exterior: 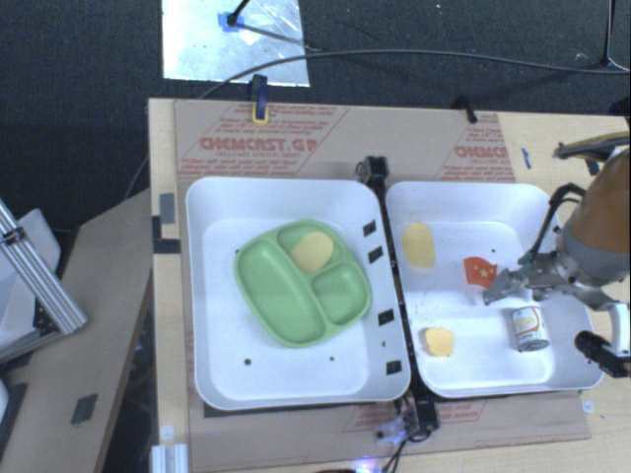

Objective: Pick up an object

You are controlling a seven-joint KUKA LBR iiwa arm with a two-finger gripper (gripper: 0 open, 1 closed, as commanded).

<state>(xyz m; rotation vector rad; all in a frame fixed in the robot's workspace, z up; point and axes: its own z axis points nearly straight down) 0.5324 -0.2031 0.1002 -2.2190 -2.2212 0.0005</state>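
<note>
One red piece point(479, 270) lies just beside the gripper point(501, 286), lowered into the right bin point(473, 193) apparently to grab it; grip state unreadable.

Two shallow white plastic bins sit side by side on a brown printed board. The left bin point(212, 294) carries a green divided plate point(286, 304) with a pale yellow round piece point(314, 251) in its far compartment. The right bin point(463, 372) holds a yellow oblong piece point(419, 244) near its far left corner, a red-orange piece point(479, 270) at centre, a small yellow lump point(439, 341) toward the near edge, and a small labelled can point(529, 328) by the right edge. The gripper point(498, 289) hangs beside the red piece.
</note>
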